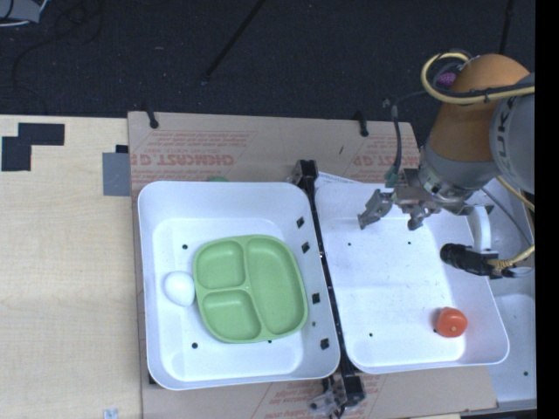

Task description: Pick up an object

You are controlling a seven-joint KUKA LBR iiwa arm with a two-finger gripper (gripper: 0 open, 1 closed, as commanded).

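Bench [61,251] light wood, two shallow white bins on brown cardboard sheet [262,147] with mirrored print. Arm [480,120] grey, orange band, comes in from view's right, hangs over upper part of right bin [393,356]. Left bin [166,208] holds green divided plate [250,288], three compartments, rounded rectangle, long axis tilted a bit, running upper-left to lower-right; nothing in its compartments. White egg-shaped object [179,287] just beside plate's left edge, touching or nearly, cannot tell which. Right bin: small orange-red object [451,322], roundish, near lower-right corner, flat darker top; no clear long axis, which way it points cannot tell. It sits alone on bin floor, well apart from gripper, nothing around it blocking access; bin wall near on right and lower side. Gripper [395,213] over upper middle of right bin, fingers spread apart, released, nothing between them; left fingertip [367,220] angled toward bins' divider. Black clips [316,298] along divider between bins. Black cable piece [467,258] with yellow wire hangs by right bin's right wall, below arm.
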